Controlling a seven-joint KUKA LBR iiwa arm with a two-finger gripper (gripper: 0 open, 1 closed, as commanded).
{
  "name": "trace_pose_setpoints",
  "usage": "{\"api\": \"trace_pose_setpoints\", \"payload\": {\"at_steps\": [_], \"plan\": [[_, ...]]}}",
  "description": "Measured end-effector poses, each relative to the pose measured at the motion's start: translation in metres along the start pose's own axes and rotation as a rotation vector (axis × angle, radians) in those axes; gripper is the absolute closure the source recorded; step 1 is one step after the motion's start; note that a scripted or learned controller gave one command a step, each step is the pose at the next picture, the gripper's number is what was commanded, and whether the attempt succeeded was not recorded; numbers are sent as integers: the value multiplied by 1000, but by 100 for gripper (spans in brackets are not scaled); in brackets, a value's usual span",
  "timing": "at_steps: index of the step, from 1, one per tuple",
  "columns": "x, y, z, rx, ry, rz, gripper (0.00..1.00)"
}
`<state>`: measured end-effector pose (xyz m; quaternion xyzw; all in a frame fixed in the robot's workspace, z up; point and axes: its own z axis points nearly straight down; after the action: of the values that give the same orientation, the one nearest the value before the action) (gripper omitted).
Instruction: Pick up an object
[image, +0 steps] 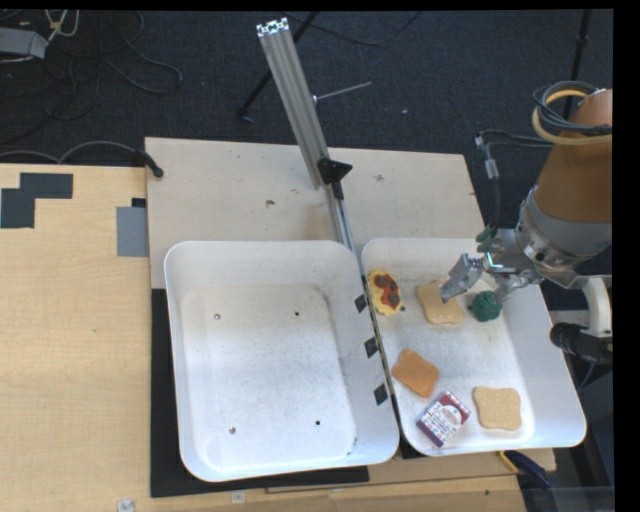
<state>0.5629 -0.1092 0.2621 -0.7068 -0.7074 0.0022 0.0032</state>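
Observation:
My gripper (478, 288) hangs over the back of the right bin (560, 420), its fingers spread open with nothing between them. One grey finger (458, 278) points down at a tan bread slice (441, 304). The other finger is just above a small green object (487, 307), and I cannot tell whether it touches it. A yellow and red pizza-like piece (384, 291) lies against the bin's left wall. Nearer the front lie an orange piece (415, 372), a red and white packet (443, 418) and a toast slice (497, 408).
The left bin (200, 300) stands beside the right one, joined along a divider with black clips (371, 346). A slanted aluminium bar (300, 110) rises behind the bins. The arm's orange band (580, 150) is at the right edge.

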Motion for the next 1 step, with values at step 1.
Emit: {"api": "trace_pose_setpoints", "payload": {"at_steps": [1], "plan": [[-1, 1, -2, -5, -1, 3, 0]]}}
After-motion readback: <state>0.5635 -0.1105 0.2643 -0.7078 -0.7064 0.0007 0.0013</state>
